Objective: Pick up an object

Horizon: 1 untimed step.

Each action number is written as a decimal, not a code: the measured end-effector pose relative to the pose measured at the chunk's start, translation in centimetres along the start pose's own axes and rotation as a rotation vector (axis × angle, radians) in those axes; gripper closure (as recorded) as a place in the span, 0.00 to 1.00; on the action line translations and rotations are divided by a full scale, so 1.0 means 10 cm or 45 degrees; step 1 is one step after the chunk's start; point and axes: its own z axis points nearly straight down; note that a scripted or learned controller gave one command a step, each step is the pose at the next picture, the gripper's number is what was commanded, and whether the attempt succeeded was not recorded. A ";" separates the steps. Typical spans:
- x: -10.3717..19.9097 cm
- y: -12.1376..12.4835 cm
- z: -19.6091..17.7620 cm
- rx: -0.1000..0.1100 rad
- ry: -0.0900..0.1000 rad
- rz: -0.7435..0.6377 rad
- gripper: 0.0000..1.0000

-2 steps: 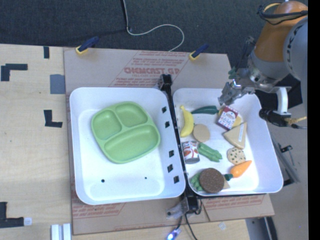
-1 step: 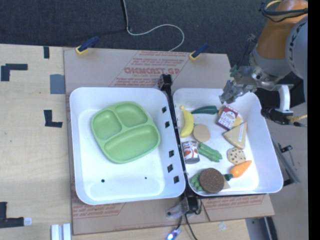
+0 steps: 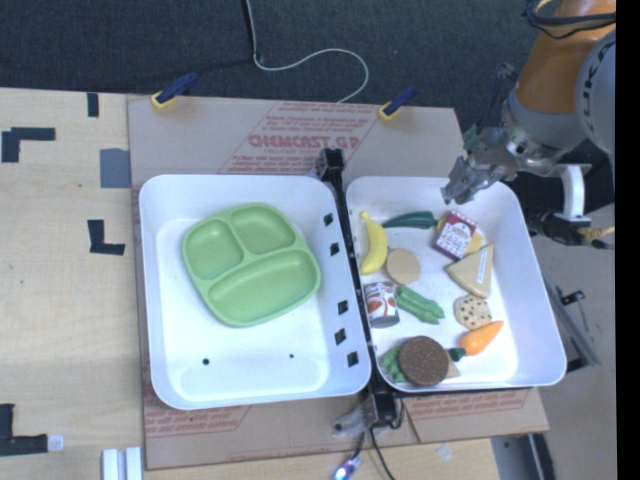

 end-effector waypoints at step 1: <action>0.00 0.00 -0.10 0.001 -0.001 -0.002 1.00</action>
